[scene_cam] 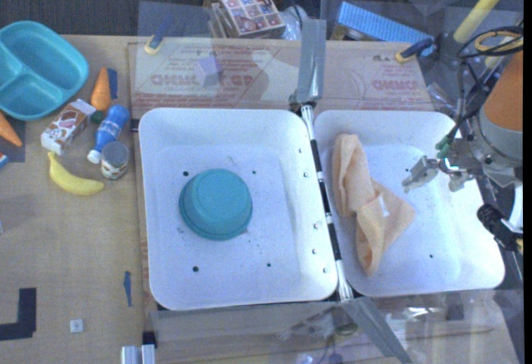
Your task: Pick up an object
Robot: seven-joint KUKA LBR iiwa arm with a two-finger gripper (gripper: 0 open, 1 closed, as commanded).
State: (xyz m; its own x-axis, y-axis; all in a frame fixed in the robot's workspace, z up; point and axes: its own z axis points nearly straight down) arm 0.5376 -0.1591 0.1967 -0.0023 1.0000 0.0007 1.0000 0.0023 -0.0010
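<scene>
Crumpled along the left side of the right bin (465, 275), a peach cloth (366, 200) lies just left of the gripper (426, 174), not touching it. Its fingers stand apart with nothing between them, low over the bin floor. Beside it, the left bin (166, 271) holds an upturned teal bowl (216, 203).
</scene>
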